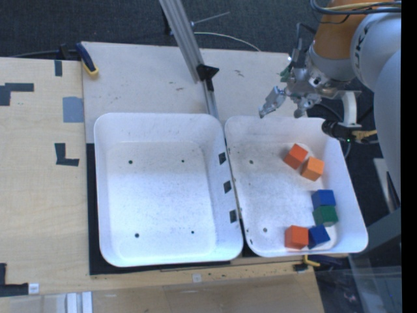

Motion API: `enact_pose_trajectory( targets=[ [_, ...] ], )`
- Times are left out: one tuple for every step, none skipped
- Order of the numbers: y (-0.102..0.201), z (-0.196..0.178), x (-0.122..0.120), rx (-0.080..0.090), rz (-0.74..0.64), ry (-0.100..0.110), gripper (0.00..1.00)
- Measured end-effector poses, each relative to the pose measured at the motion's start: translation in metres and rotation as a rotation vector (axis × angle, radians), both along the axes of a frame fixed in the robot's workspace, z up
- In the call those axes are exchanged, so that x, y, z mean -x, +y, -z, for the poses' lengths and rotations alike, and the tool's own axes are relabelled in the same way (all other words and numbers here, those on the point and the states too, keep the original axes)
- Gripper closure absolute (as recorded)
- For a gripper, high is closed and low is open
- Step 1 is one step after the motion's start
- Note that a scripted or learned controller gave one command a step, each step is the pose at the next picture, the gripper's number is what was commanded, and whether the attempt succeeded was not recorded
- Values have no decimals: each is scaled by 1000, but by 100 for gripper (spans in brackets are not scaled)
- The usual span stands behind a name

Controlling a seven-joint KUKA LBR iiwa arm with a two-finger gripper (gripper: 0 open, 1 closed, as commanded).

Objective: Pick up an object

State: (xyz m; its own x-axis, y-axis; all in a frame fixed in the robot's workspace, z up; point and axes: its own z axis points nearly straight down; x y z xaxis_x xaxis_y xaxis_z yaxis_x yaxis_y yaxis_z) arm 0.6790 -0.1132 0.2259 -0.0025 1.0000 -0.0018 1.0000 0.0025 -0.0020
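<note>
The arm (365,38) reaches in from the upper right, its grey body and orange band (345,18) above the wrist, with the gripper (284,105) hanging over the far rim of the right bin (260,194). The wrist tilts so that the gripper points down and toward the left. Its two fingers (269,105) stand spread apart, one at the left near the bin's far edge and the other toward the right, with nothing between them. They touch no block; the nearest block lies well apart from them, lower in the bin.

The right bin holds six small blocks, all toward its right side. Two orange blocks (303,161) lie just beside each other in the upper right part, the upper one a deeper orange-red, the lower one paler. Further down along the right wall a blue block (323,197) sits directly above a green block (325,214), the two touching. At the near right corner an orange-red block (296,236) lies beside another blue block (318,235), also touching.

The left bin (159,188) stands beside the right bin, their rims meeting in the middle. Both rest on a pale wooden surface (39,175). A slanted metal rail (186,38) runs from the top down to the point where the bins meet. A blue and yellow clamp (86,59) sits at the surface's far left edge.
</note>
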Motion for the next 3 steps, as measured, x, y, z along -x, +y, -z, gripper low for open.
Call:
enact_pose_trajectory(
  targets=[
    [-74, 33, 45, 1, 9, 5, 0],
    [-58, 123, 20, 8, -3, -34, 0],
    [-93, 134, -2, -8, 2, 8, 0]
  ],
)
